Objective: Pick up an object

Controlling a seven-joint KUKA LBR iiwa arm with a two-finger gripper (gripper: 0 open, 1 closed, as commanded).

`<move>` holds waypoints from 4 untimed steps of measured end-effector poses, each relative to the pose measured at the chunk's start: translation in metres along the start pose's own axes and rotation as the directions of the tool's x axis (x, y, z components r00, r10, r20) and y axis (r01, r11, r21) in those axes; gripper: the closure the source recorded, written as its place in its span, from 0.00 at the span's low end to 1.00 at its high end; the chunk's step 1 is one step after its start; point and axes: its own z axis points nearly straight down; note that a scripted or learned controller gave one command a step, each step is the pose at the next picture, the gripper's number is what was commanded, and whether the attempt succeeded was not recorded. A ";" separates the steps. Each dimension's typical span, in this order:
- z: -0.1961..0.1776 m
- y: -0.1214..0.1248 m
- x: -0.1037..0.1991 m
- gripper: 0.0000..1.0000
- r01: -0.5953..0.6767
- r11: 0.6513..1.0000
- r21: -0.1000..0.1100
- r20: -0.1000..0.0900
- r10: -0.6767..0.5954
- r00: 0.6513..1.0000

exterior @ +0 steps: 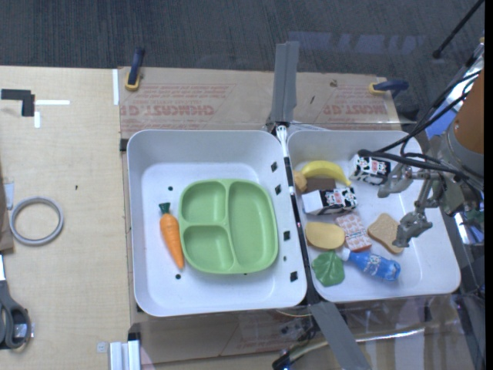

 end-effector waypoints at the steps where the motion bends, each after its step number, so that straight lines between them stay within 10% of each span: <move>1: 0.078 -0.021 -0.044 0.00 -0.314 0.950 0.001 -0.001 0.314 0.950; 2: 0.169 -0.022 -0.113 0.00 -0.567 0.824 0.000 0.002 0.567 0.824; 3: 0.184 -0.013 -0.149 0.00 -0.761 0.648 0.003 0.003 0.761 0.648; 4: 0.187 -0.010 -0.150 0.00 -0.976 0.217 0.013 -0.001 0.976 0.217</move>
